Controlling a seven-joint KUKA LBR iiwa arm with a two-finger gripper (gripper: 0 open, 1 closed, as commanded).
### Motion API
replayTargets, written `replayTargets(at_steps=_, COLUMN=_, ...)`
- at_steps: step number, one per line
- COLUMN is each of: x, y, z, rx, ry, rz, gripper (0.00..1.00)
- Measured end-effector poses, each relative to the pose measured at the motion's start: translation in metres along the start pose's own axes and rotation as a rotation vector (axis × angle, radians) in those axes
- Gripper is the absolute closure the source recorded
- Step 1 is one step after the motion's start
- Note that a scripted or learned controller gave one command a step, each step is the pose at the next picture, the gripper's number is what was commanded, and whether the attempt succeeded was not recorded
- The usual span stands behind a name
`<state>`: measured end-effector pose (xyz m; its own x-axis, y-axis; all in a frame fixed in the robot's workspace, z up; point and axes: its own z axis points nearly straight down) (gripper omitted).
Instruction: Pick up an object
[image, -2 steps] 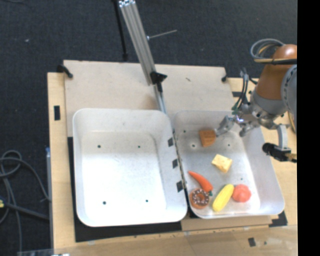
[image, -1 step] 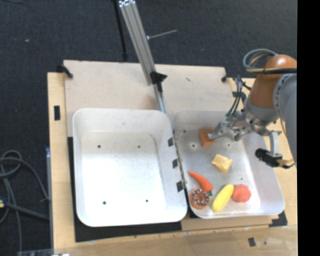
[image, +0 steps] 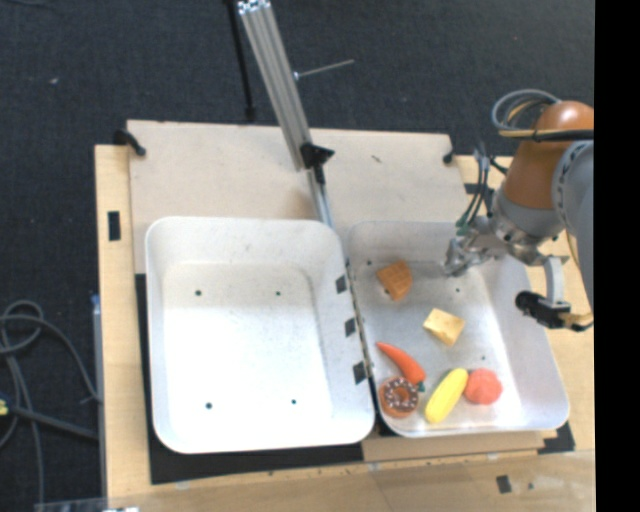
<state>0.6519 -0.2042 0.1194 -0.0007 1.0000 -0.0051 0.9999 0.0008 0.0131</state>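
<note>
Objects crowd the right bin (image: 520, 395): an orange-brown chunk (image: 395, 279) near its left wall, a yellow wedge (image: 443, 326) mid-bin, and along the near rim a red pepper (image: 401, 361), a chocolate doughnut (image: 400, 397), a yellow banana-like piece (image: 446, 394) and a red ball (image: 484, 387). The left bin (image: 170, 250) offers open floor. The arm (image: 540, 165) reaches in from the right, its gripper (image: 459, 257) low over the right bin's far edge, apart from every object; whether it is open or closed cannot be told.
</note>
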Motion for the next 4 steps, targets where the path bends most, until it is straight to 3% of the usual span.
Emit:
replayTargets(at_steps=1, x=-0.005, y=0.003, z=-0.066, rx=0.004, ry=0.003, rz=0.000, gripper=1.00)
replayTargets(at_steps=3, x=-0.007, y=0.004, z=-0.150, rx=0.007, ry=0.004, rz=-0.003, gripper=1.00)
replayTargets(at_steps=4, x=0.041, y=0.003, z=-0.138, rx=0.012, ry=0.004, rz=-0.004, gripper=1.00)
